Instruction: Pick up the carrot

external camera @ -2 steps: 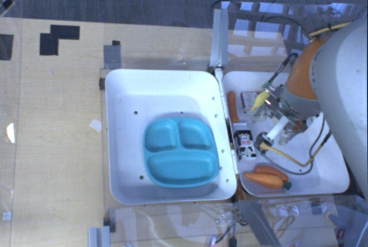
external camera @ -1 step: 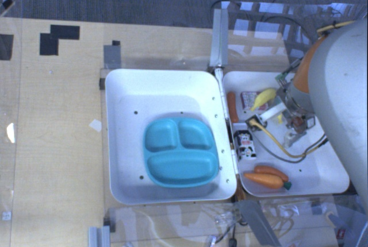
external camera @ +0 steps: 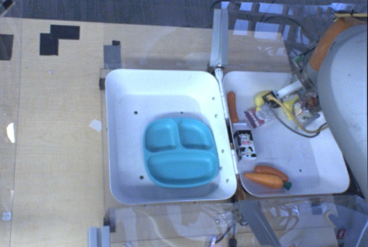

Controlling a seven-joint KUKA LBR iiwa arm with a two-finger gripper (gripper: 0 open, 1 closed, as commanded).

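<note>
The carrot point(external camera: 264, 180), orange with a small green tip at its right end, lies on its side at the near edge of the right bin point(external camera: 322, 165). A second orange piece point(external camera: 272, 170) lies right behind it, touching it. The grey arm with its orange band enters from the right, and my gripper point(external camera: 301, 104) hangs over the far right part of that bin among cables. It is well away from the carrot, up and to the right of it. Nothing can be seen held in it.
In the right bin there are also a reddish sausage point(external camera: 232, 106) along the left wall, a small packet point(external camera: 258, 117), a black-and-white box point(external camera: 245, 145) and a yellow item point(external camera: 265, 99) next to the gripper. The left bin point(external camera: 123, 125) holds a blue divided plate point(external camera: 180, 151).
</note>
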